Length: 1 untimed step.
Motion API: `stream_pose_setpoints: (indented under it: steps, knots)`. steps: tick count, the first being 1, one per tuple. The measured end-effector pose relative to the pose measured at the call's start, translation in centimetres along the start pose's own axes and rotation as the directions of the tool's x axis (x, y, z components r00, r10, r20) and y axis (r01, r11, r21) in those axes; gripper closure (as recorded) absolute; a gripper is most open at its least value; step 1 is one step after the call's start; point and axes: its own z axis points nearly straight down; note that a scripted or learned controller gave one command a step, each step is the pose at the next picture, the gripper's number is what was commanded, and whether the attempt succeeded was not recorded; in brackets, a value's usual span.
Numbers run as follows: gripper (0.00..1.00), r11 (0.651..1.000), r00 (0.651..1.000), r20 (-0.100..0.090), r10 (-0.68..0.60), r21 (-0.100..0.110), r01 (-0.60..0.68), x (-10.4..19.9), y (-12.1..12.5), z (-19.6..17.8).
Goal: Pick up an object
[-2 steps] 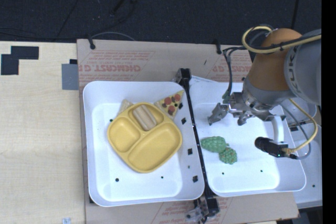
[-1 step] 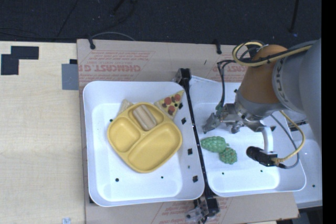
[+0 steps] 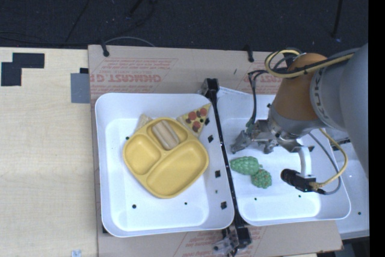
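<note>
Yellow tray (image 3: 174, 173) smooth plastic, slight gloss; bins (image 3: 114, 189) white glossy plastic; green obj (image 3: 251, 169) bumpy, matt.

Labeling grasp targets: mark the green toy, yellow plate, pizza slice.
green toy (image 3: 251, 170): camera view, middle of its body
yellow plate (image 3: 174, 168): camera view, large compartment
pizza slice (image 3: 197, 118): camera view, topped face

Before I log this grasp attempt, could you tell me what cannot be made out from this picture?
- Gripper, camera view: fingers too small and blurred to judge; the wrist hides what lies beneath.
- Green toy: too blurred to tell whether it is one piece or two.
- Right bin: the arm covers its far right part.
- Pizza slice toy in the left bin: toppings too small to name.
</note>
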Motion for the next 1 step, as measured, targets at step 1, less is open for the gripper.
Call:
stream_pose_setpoints:
  steps: [1]
  knots:
    - [1.00,1.000,1.000,0.000,0.004,0.001,-0.004,-0.10,-0.02,-1.07]
